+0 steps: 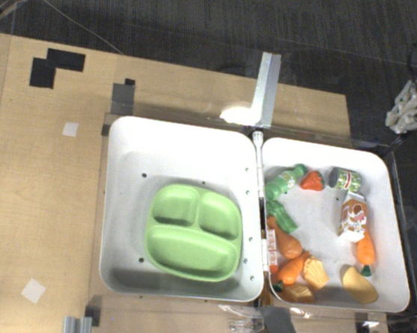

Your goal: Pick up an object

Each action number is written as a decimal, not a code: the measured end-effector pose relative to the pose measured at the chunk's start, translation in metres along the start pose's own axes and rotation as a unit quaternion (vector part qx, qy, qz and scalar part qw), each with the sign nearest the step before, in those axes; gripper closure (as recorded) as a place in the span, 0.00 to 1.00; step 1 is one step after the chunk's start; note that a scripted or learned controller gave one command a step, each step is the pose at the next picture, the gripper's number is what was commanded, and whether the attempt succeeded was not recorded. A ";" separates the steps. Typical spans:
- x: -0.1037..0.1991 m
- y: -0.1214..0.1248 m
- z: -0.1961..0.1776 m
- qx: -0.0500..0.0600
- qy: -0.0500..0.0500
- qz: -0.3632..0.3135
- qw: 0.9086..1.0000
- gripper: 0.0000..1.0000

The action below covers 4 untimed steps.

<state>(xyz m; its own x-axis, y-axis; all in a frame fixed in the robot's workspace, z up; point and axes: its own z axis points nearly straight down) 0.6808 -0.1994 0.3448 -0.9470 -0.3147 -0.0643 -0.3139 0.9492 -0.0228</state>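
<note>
Green divided plate point(194, 232) fills your left bin point(126, 190), toy food crowds the right bin point(394, 222), your gripper point(412, 108) parked outside top right, grip unclear.

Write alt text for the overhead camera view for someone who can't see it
Two white bins sit side by side on a wooden bench: the left bin holds a green divided plate, the right bin a jumble of small toy foods. The end effector hovers outside the bins, above the right bin's far corner.
</note>
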 end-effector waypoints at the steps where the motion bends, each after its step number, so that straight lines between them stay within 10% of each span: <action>1: -0.003 0.000 -0.015 0.002 -0.007 0.000 1.000 1.00; 2: -0.014 0.070 -0.018 -0.007 0.027 0.115 0.993 1.00; 3: -0.029 0.121 0.004 -0.007 0.028 0.143 0.989 1.00; 4: -0.014 0.066 -0.047 -0.002 0.027 0.245 0.969 1.00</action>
<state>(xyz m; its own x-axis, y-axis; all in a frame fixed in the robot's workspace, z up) 0.6700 -0.1326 0.3910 -0.9848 0.1733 -0.0145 0.1733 0.9849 0.0004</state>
